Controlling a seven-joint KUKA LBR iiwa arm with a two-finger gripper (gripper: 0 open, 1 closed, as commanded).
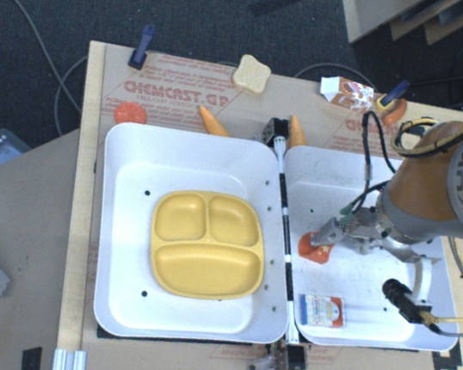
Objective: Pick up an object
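Note:
A small red object (316,252) lies in the right bin (371,183), near its left wall. My gripper (326,237) reaches in from the right and hangs low right over the red object's upper edge, partly covering it. Whether it touches the object is unclear. A small white carton with a red and blue label (322,311) lies flat near the right bin's front edge, apart from the gripper. The grey arm with its orange band (424,180) spans the right side of that bin.
A yellow divided plate (206,244) sits in the middle of the left bin (125,198). Behind the bins on the board lie a toy bread slice (252,73), an orange carrot (213,122), a red disc (129,113), a blue clip (141,45) and a packet (347,92).

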